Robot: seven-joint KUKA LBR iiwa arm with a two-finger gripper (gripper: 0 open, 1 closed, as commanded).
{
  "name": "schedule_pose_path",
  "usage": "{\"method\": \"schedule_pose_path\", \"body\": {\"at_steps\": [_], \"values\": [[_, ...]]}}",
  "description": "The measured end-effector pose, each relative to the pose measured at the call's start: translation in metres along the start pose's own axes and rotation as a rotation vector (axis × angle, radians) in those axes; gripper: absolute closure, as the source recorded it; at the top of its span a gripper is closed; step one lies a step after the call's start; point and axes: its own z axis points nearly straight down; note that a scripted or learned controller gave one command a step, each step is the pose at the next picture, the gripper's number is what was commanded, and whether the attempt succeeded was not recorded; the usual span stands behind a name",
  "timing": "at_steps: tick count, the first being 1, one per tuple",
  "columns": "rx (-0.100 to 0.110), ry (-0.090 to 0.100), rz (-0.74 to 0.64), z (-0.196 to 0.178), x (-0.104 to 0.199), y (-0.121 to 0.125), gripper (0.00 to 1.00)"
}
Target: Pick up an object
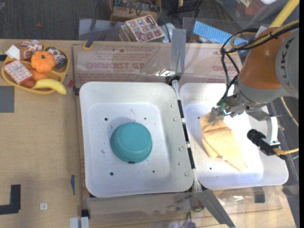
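A teal bowl (131,142) lies upside down in the middle of the left bin (95,103). In the right bin (275,175) lies a tan, flat, cloth-like piece (223,144), stretched from the bin's middle toward its front. My gripper (218,115) is down at the tan piece's far left corner, touching or just above it. The grey arm with its orange band (263,63) reaches in from the upper right and covers the bin's far right part.
A yellow dish (12,77) with toy food, including an orange pumpkin (42,61) and a banana (50,84), sits on the bench at far left. A metal divider (183,127) runs between the bins. Cables and a black fitting (259,139) hang by the arm.
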Motion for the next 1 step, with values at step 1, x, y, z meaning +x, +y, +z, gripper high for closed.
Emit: {"method": "schedule_pose_path", "body": {"at_steps": [1], "values": [[-0.004, -0.002, -0.264, -0.0326, 0.0320, 0.0753, 1.00]]}}
